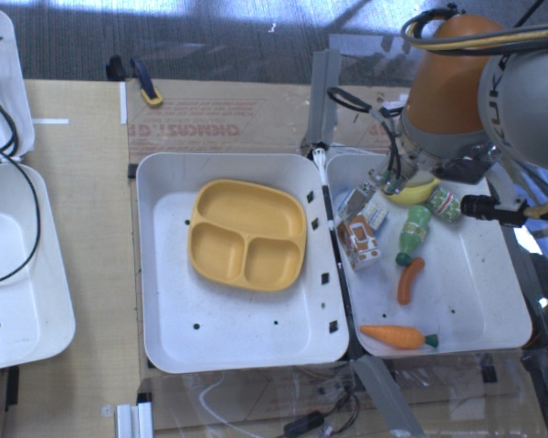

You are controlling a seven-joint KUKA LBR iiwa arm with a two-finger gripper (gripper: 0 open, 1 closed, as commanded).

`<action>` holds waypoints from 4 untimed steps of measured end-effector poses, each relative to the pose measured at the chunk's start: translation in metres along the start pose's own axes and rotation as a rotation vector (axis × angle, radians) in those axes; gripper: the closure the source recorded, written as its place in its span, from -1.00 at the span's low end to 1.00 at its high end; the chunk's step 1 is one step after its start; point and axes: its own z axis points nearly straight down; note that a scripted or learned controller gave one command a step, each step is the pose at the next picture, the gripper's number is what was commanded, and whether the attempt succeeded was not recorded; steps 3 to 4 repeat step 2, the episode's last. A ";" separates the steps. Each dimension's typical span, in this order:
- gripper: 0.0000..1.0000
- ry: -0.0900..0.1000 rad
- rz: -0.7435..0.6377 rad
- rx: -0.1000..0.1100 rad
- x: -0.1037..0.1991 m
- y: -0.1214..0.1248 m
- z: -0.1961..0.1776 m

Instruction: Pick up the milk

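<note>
Gripper (395, 177) low at right bin's (479, 322) 11 o'clock corner, grip state unreadable. Milk (359, 238) lies at 9 o'clock, beside green bottle (413, 234).

A mustard-yellow divided plate (247, 234) in a white bin (164, 336); beside it a brown-and-white milk carton (359, 237) (printed pattern), green bottle (413, 234), orange carrot (397, 336), yellow banana (416, 191).

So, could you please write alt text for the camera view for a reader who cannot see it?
A grey and orange arm hangs over the right bin, which holds a milk carton, banana, green bottle, sausage and carrot. The left bin holds a yellow tray.
</note>
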 end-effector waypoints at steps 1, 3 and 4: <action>-1.00 0.002 0.134 0.003 0.020 -0.054 0.001; -1.00 0.002 0.076 0.003 0.034 -0.084 0.001; -1.00 0.002 0.076 0.003 0.034 -0.084 0.001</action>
